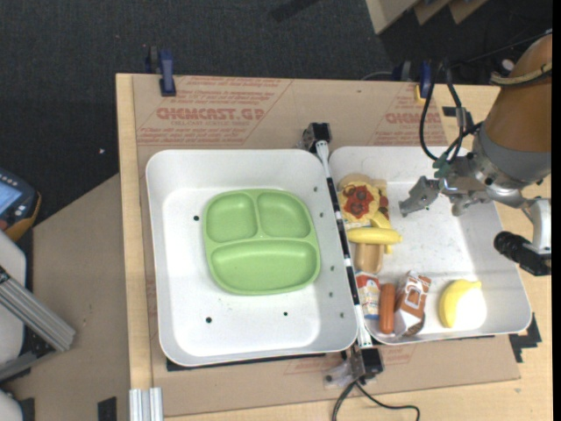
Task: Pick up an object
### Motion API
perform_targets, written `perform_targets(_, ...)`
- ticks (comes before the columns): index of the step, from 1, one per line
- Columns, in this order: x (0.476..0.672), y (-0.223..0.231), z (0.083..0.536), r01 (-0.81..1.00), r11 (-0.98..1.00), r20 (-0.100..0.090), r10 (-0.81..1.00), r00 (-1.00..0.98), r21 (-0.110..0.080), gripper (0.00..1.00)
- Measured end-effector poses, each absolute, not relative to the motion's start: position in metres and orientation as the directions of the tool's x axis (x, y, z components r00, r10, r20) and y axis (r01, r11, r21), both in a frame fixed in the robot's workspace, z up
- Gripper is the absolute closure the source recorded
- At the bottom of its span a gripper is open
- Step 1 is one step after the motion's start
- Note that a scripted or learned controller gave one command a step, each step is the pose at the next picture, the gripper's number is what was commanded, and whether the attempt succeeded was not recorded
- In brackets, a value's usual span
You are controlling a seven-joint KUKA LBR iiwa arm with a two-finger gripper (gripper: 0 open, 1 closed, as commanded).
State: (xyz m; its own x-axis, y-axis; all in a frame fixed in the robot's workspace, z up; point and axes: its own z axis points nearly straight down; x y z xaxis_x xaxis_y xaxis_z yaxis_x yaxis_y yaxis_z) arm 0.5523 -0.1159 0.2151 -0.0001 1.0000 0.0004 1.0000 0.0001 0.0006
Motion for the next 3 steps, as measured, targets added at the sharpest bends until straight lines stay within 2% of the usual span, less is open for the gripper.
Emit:
perform_targets(1,0.572,-0.107,0.085,1.000,-0.005,-0.011,1.000,0.005,0.003,0.00)
perform_targets(2,0.653,-0.183,0.085,1.000,-0.003,-0.007,1.000,0.003,0.005,0.00)
perform_targets(3,0.570,-0.121,0.177,1.000,0.003,0.003,1.000,-0.003,-0.001,0.00)
